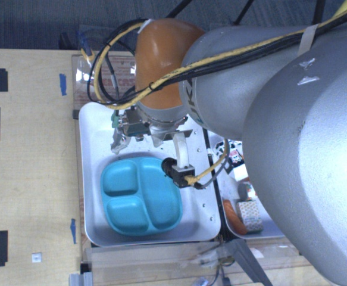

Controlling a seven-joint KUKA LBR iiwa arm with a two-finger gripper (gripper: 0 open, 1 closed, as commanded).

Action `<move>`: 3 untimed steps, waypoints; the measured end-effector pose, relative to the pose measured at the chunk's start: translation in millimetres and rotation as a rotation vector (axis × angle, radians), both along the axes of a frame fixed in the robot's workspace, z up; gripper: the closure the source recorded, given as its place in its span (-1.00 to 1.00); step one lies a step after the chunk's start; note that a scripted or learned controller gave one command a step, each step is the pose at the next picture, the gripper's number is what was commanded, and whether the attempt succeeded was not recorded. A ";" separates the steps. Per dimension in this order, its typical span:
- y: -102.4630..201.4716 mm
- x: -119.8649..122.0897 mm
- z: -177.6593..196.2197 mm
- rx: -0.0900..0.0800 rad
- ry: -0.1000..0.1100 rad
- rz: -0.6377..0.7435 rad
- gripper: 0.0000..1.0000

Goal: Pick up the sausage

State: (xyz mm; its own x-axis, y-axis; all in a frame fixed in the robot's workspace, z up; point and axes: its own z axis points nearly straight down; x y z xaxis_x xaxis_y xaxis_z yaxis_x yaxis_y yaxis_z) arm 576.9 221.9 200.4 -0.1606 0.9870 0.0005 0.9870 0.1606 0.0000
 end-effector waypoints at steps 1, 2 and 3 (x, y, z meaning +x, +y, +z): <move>-0.4 1.1 9.5 0.001 -0.002 -0.003 1.00; -8.6 -64.9 -4.9 0.000 0.004 0.356 1.00; -8.8 -64.8 -4.9 0.000 0.004 0.357 -1.00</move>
